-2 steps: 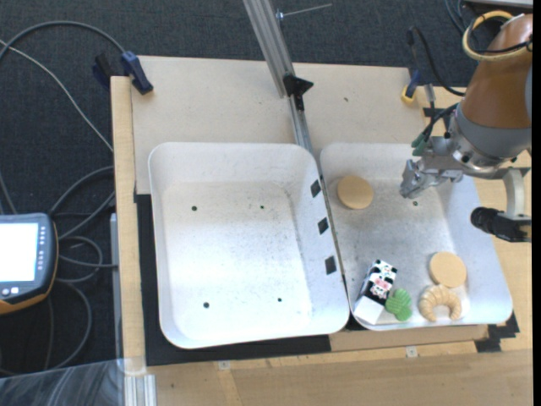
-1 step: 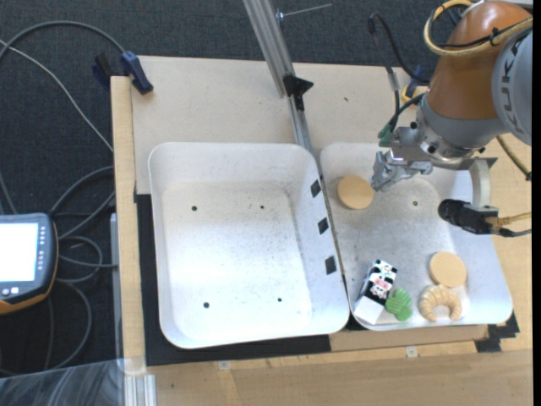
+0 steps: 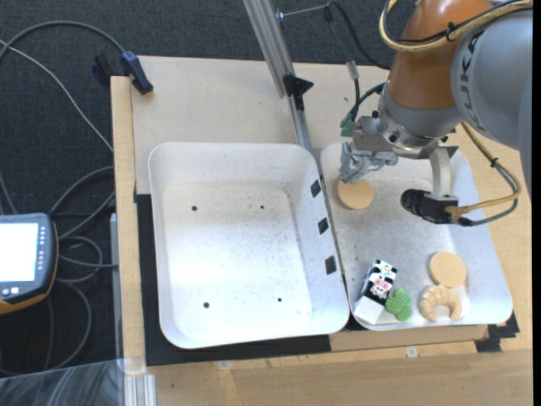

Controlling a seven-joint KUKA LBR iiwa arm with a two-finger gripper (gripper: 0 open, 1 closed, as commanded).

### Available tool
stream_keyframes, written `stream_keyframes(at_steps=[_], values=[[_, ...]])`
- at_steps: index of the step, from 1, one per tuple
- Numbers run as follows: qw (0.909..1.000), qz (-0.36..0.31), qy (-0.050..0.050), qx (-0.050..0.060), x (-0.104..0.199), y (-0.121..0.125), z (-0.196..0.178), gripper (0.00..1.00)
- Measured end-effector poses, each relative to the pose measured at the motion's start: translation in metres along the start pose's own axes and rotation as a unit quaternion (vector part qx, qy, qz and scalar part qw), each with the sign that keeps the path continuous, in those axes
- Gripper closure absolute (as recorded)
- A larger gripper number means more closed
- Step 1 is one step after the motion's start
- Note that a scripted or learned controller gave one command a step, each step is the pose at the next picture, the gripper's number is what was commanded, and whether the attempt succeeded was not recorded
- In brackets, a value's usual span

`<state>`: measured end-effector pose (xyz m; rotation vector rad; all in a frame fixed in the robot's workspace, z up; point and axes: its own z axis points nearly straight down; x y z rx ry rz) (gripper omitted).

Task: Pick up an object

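My gripper (image 3: 352,173) hangs over the back left part of the right bin (image 3: 494,265), just above and touching the far edge of a round tan cookie (image 3: 357,196). Nothing shows between its fingers. Along the bin's front lie a black-and-white cow-patterned carton (image 3: 378,288), a green leafy toy (image 3: 399,304), a croissant (image 3: 442,303) and a second round tan cookie (image 3: 447,269).
The left bin (image 3: 228,244) adjoins the right one, with black clips along the shared wall. A metal post (image 3: 270,41) slants up behind the bins. A black cable connector (image 3: 427,205) hangs from the arm over the right bin. A tablet (image 3: 21,256) sits off the bench's left.
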<state>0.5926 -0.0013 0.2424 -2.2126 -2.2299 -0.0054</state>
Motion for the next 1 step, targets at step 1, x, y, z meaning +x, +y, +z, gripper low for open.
stream_keyframes(at_steps=[1], values=[[1.0, 0.0, 0.001, 0.001, 0.0657, 0.0029, 0.0012, 1.0]])
